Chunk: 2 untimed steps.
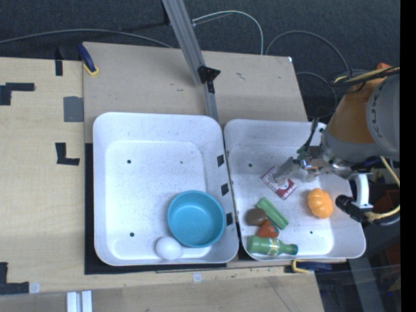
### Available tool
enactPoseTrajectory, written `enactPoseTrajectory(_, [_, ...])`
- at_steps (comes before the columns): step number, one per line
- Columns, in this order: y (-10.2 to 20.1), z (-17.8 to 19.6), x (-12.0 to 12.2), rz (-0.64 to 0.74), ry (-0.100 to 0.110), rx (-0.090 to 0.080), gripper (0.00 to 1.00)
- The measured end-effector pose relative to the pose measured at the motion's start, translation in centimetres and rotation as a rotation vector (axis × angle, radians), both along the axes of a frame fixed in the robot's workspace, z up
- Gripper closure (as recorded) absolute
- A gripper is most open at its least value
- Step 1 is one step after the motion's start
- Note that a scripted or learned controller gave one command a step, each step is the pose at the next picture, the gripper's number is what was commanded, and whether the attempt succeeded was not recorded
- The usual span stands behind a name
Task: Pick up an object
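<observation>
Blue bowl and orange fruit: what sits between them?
In the camera view, between the blue bowl and the orange fruit come the two bins' adjoining walls, then a brown lump and a green stick-shaped piece.

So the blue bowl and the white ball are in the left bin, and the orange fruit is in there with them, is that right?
Not quite. The camera view shows the blue bowl and the white ball in the left bin, but the orange fruit lies in the right bin, near the gripper.
</observation>
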<state>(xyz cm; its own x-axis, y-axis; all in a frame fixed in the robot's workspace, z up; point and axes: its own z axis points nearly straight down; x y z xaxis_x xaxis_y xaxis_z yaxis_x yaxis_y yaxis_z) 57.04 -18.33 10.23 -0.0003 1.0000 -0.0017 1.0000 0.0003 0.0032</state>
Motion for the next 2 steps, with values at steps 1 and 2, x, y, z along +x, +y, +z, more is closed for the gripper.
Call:
enactPoseTrajectory(1, [-0.1, -0.4, 0.5, 0.002, -0.005, 0.002, 0.00])
enactPoseTrajectory(2, [-0.1, 0.8, 0.6, 0.003, -0.010, 0.000, 1.00])
